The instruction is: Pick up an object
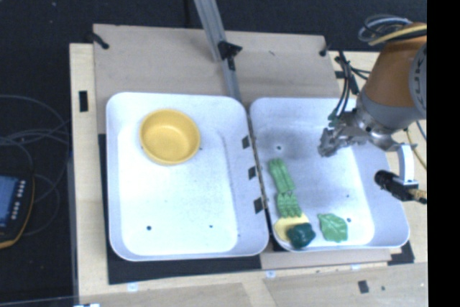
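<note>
My gripper [328, 145] hangs over the upper right part of the right bin [309, 115], below the grey wrist and orange band. Nothing shows between its fingers. In that bin's lower left lie a long green ridged piece [280, 176] and a shorter green block [289, 205] below it. At the front edge sit a yellow and dark green object [297, 232] and a light green leaf-like piece [333, 226]. A yellow bowl [170, 136] stands in the upper left of the left bin [180, 226]. The gripper is up and to the right of the green pieces, apart from them.
A grey metal pole [207, 3] slants down from the top to the divider between the bins. Cables trail from the arm at the right edge. A black part [394, 185] sticks out by the right bin's rim. A device [11, 201] lies at far left off the bench.
</note>
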`<state>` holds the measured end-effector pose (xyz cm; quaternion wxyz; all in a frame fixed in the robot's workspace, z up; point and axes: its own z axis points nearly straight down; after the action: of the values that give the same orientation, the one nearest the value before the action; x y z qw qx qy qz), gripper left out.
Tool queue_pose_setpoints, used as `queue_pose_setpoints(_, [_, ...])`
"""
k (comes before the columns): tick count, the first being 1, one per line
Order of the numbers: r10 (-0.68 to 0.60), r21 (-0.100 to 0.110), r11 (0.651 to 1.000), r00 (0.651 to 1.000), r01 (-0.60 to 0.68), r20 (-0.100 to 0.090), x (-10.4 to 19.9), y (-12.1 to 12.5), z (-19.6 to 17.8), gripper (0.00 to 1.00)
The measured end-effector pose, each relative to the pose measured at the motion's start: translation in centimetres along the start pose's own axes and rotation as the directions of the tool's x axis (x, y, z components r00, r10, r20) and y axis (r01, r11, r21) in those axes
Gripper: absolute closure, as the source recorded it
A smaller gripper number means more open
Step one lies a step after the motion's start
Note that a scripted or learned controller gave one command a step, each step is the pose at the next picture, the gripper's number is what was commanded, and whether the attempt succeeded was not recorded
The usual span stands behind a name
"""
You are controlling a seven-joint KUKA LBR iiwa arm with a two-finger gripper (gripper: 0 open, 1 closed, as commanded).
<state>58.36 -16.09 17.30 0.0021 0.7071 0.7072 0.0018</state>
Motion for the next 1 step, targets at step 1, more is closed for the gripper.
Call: queue_pose_setpoints(1, [-0.001, 0.0, 1.0, 1.0, 0.001, 0.0, 0.55, 0.97, -5.42, 1.0])
